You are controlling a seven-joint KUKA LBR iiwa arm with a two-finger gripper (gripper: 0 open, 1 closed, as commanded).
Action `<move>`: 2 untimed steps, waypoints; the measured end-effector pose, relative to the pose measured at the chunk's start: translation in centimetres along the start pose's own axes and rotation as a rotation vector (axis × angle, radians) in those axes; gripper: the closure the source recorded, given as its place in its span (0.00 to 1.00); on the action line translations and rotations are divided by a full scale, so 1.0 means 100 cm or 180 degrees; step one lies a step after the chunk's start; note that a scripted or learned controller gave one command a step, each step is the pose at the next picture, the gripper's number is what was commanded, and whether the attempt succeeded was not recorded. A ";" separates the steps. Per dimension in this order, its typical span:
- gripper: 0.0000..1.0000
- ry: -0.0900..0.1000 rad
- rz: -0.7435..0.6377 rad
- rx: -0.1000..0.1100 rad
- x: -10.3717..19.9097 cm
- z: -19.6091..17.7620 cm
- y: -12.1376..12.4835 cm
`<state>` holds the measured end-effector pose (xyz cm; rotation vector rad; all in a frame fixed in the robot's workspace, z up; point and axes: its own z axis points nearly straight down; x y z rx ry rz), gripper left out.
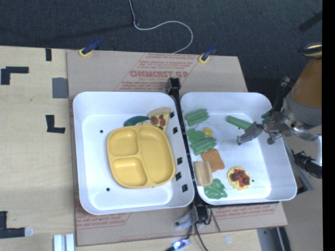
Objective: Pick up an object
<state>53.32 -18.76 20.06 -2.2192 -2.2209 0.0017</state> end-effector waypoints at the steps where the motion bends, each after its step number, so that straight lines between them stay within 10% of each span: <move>1: 0.00 -0.0001 -0.0001 0.0008 0.000 0.043 0.000; 2: 0.00 0.0001 -0.0002 0.0012 0.001 0.087 0.002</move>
